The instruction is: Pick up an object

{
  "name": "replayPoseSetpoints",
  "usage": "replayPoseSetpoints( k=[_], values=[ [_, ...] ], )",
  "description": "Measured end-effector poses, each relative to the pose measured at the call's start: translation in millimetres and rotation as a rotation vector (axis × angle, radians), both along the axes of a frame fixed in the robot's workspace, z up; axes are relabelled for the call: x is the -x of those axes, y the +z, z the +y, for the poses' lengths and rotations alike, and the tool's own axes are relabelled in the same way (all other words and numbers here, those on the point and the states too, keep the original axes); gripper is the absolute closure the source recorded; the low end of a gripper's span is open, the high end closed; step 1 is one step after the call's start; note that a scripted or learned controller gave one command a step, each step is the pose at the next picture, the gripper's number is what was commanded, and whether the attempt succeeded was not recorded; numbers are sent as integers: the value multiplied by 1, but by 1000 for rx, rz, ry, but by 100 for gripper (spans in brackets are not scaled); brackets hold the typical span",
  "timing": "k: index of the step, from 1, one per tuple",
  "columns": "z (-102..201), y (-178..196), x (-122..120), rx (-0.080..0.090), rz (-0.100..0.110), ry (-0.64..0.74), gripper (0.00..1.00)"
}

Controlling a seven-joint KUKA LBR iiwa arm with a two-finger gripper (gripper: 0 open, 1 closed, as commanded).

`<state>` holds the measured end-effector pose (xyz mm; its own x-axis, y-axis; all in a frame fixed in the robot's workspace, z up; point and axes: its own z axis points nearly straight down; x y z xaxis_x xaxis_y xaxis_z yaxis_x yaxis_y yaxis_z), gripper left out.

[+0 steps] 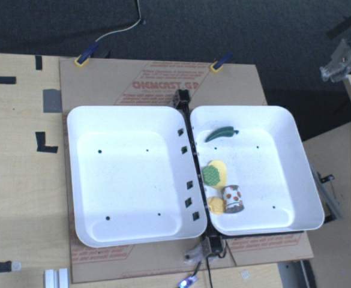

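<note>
All the loose objects sit in the right bin (283, 161), gathered on its left side close to the wall it shares with the left bin (127, 179). Nearest the back lies a dark green, slightly curved thing (222, 133), long and smooth like a toy pepper. Lower down is a round yellow lump with a rough green patch (214, 174) on its upper left. Just below it a small can (233, 198) lies tilted, its label red and white but too small to read, and a little yellow piece (216, 205) touches the can's left side. Both bins are shallow glossy white plastic with rounded corners, resting on a brown cardboard sheet (163, 83).

At the far right, well apart from the bins, a grey metal part of the gripper (337, 65) pokes in, cut off by the frame. Whether it is open or closed I cannot tell; nothing is seen in it.
</note>
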<state>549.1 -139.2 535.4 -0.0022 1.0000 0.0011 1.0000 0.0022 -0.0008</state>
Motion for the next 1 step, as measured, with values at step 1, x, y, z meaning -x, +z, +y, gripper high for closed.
replayPoseSetpoints(
  k=[1],
  values=[
    [31, 1, 55, 1, -2, 0, 100]
  ],
)
